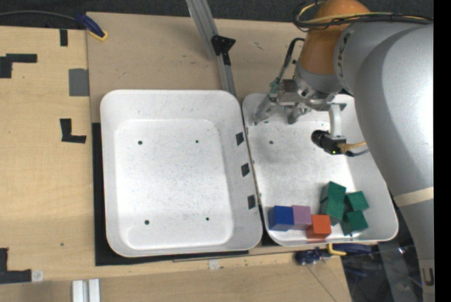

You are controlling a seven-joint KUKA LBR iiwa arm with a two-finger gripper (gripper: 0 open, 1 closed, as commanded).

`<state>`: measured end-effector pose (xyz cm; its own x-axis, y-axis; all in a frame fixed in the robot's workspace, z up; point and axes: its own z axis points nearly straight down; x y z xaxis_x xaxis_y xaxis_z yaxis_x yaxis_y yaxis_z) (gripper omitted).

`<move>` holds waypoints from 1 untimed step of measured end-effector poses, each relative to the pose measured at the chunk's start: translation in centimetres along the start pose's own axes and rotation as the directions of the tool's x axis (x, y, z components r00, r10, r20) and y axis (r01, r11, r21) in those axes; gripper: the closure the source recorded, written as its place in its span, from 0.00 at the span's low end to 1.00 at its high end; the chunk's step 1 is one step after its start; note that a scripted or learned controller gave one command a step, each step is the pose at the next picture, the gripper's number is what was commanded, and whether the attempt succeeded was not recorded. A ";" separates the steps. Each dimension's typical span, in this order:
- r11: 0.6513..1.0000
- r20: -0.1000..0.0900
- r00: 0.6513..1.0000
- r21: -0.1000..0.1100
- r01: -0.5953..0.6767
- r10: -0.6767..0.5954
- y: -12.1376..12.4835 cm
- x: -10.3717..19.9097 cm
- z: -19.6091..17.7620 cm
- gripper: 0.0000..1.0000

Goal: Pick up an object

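Two white bins are seen side by side on the bench. The left bin (173, 174) is bordered on its right by the right bin (282, 160), in whose near edge a cluster of blocks is gathered: a blue block (281, 217), a lilac block (301, 215) touching it, an orange block (320, 225) just beside that, and green blocks (344, 206) piled against the right wall. The gripper (276, 113) is held low over the far left corner of the right bin, well apart from the blocks. Its fingers are spread apart, and nothing is held between them. The arm (394, 103) is extended in from the right.
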<state>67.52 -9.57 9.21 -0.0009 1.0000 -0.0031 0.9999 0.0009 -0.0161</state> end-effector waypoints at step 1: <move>1.000 0.001 1.000 0.000 0.001 -0.001 0.0 0.0 -0.9 1.00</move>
<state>67.50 -9.51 10.16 -0.0024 1.0000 -0.0036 0.9999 0.0023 -0.0159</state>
